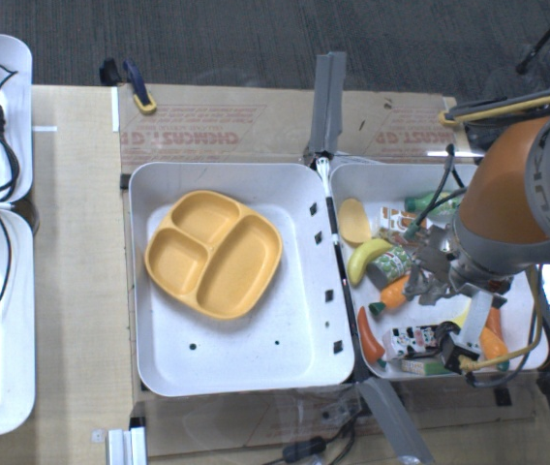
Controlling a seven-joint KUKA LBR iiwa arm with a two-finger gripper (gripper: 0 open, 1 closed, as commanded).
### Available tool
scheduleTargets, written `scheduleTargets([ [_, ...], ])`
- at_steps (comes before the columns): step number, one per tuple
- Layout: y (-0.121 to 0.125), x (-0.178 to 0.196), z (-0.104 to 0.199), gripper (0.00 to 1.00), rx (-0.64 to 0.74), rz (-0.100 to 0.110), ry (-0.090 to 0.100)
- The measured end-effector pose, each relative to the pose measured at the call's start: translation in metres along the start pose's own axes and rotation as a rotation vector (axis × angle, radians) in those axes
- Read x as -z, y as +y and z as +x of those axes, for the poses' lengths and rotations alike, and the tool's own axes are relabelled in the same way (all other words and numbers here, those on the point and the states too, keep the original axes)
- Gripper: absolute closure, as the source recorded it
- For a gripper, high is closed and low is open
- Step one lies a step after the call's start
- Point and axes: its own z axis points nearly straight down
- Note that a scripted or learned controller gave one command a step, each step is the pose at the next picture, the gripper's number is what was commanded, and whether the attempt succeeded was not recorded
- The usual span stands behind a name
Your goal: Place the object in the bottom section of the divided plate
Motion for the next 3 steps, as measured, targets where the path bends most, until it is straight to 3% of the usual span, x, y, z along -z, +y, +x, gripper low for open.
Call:
scheduleTargets([
  [1,0.015,0.000,-0.031,1.00,0.095,0.001,0.001],
  [2,-0.037,0.012,0.073,1.00,0.220,-0.002,0.000],
  [3,0.008,0.000,0.150,1.00,0.440,-0.001,-0.002],
])
